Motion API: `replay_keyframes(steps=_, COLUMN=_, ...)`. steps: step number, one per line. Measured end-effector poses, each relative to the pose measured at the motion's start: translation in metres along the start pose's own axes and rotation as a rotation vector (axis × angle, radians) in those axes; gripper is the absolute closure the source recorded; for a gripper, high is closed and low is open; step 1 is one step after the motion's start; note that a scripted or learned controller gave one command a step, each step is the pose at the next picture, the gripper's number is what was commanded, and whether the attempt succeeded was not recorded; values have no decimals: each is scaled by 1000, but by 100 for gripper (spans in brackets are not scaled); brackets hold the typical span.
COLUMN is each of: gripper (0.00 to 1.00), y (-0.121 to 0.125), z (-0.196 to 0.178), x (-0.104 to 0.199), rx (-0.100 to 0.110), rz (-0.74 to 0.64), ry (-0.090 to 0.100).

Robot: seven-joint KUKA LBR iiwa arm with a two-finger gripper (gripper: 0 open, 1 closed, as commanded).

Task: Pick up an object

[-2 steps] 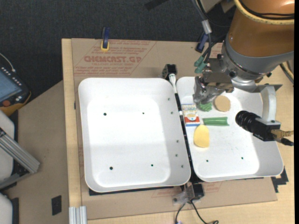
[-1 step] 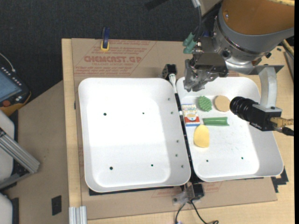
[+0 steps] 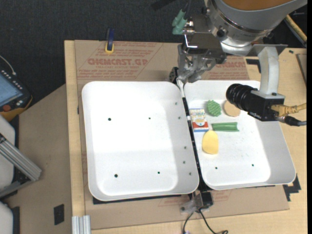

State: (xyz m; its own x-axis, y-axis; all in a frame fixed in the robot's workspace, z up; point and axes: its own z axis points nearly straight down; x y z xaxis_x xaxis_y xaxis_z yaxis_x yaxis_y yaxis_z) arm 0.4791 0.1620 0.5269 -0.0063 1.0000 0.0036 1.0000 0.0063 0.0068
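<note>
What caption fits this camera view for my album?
Gripper at the far corner of the right bin; inside lie a yellow lump, small box, green stick and bumpy green piece.

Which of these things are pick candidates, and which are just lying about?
Job:
claw
right bin
small carton
knobbly green piece
green bar
yellow lump
tan disc

Lying about:
left bin
clamp
cardboard sheet
</note>
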Motion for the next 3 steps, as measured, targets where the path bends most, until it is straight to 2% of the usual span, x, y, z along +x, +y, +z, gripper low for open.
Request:
replay_keyframes(steps=1, gripper=0, y=0, z=3, x=-3, rx=6, rz=5, ry=-3)
replay_keyframes(steps=2, gripper=100, y=1, z=-8, x=-2, rx=3, rz=3, ry=-2)
replay_keyframes(steps=3, gripper=0, y=1, z=-7, x=-2, rx=4, rz=4, ry=-3)
